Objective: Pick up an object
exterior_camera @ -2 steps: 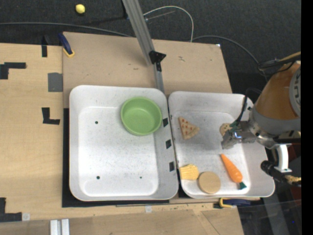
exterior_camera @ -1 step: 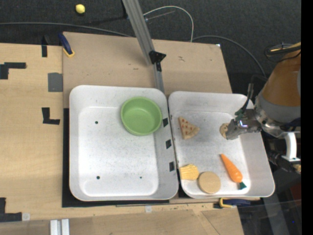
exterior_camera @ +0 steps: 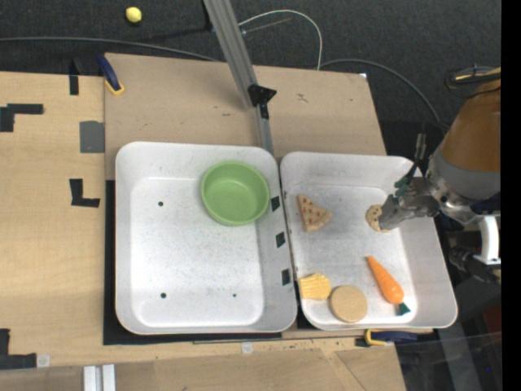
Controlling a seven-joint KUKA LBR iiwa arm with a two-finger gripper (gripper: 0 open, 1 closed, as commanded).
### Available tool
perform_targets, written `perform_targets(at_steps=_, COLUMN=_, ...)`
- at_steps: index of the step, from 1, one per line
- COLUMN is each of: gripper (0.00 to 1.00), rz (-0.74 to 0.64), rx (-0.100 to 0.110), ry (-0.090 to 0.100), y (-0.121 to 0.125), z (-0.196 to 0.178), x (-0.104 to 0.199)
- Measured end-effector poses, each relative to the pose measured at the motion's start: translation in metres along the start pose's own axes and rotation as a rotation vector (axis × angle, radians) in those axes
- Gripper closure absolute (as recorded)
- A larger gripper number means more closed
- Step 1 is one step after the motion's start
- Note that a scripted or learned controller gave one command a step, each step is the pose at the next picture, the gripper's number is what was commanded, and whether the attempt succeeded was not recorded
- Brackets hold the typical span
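Both bins (exterior_camera: 146,243) look like smooth white plastic, finely speckled dark. The bowl (exterior_camera: 234,191) is matt green plastic. The bench (exterior_camera: 49,218) looks like pale, matt wood. The pole (exterior_camera: 232,39) is grey metal.

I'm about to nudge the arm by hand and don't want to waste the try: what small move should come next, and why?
Probably a short descent straight down onto the small tan cookie-like piece. The gripper sits right beside it near the right bin's far right edge, touching or nearly so, while the carrot and the pizza slice lie further off. Whether it already grips anything I can't tell.
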State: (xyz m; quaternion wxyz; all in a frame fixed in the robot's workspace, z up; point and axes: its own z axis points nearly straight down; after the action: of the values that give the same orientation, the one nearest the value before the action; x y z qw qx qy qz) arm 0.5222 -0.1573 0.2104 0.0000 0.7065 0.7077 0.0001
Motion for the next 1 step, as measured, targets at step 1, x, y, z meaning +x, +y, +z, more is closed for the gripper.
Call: perform_targets(at_steps=1, gripper=1.0, rz=-0.007, rx=0.001, ry=0.002, y=0.0109, z=-0.0047, x=0.0632)
